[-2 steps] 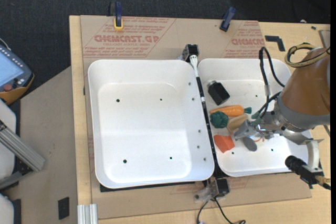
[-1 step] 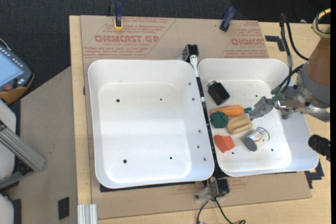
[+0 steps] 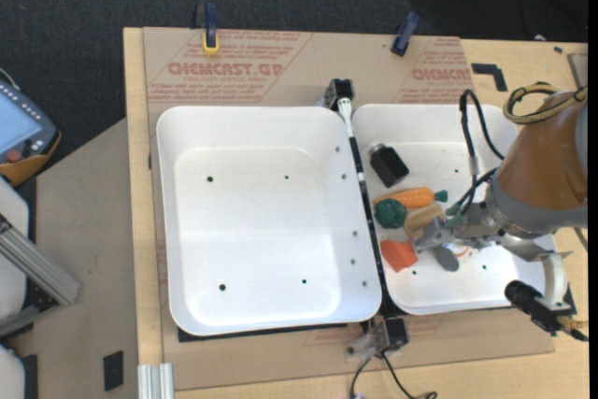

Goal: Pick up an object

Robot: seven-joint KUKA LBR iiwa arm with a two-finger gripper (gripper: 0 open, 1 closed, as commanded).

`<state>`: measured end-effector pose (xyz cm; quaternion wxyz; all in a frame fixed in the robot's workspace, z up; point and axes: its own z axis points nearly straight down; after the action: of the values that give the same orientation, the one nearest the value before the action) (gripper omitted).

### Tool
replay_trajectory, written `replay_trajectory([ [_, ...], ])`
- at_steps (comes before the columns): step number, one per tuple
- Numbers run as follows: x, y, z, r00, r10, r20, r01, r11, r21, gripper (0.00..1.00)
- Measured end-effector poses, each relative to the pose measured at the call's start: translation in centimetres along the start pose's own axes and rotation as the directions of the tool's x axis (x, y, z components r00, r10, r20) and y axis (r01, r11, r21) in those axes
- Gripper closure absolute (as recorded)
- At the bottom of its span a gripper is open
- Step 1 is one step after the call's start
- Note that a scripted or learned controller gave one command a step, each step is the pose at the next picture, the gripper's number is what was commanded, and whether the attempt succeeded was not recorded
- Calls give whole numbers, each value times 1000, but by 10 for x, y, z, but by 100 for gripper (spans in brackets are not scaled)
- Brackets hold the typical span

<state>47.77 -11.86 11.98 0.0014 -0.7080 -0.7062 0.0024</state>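
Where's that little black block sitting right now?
In the camera view, the black block lies in the right bin, toward its far left corner, just beyond the orange carrot-shaped toy and the green toy.

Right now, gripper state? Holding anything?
Gripper: low in the right white bin, over the pile by the orange carrot-shaped toy. Open or shut cannot be told; no object is seen in it.
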Motion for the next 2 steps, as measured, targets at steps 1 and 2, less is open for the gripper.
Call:
replay_trajectory([
  [1,17,3,-142,1000,-6,1,6,1000,-20,0],
  [2,10,1,3,1000,-1,1,1,1000,-5,0],
])
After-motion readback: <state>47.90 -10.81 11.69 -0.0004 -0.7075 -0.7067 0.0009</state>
